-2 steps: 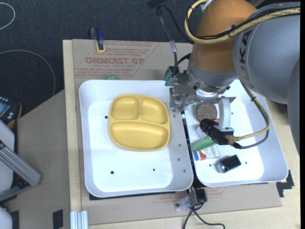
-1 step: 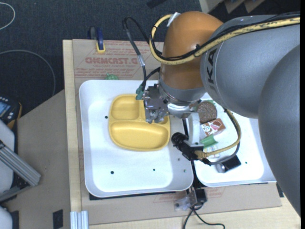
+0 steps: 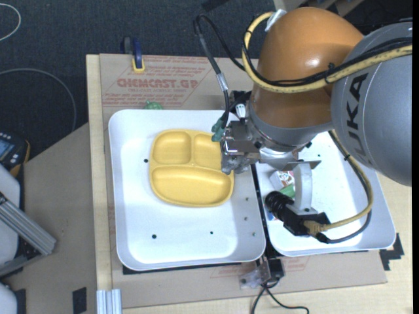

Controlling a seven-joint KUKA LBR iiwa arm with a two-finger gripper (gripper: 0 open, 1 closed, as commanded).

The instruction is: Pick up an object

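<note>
A yellow divided plate [image 3: 188,168] lies in the left white bin [image 3: 177,241], toward its upper right. My gripper [image 3: 230,150] hangs at the plate's right edge, by the wall between the two bins. A small green thing [image 3: 215,132] shows just beside the gripper's upper left. The big orange and grey wrist hides the gripper's fingers from above. In the right bin [image 3: 353,234] I see a small white and green object [image 3: 286,183] partly under the arm.
A black and yellow cable [image 3: 308,224] loops across the lower part of the right bin. A blue clamp [image 3: 137,52] sits at the cardboard's top edge. The arm covers most of the right bin's upper half.
</note>
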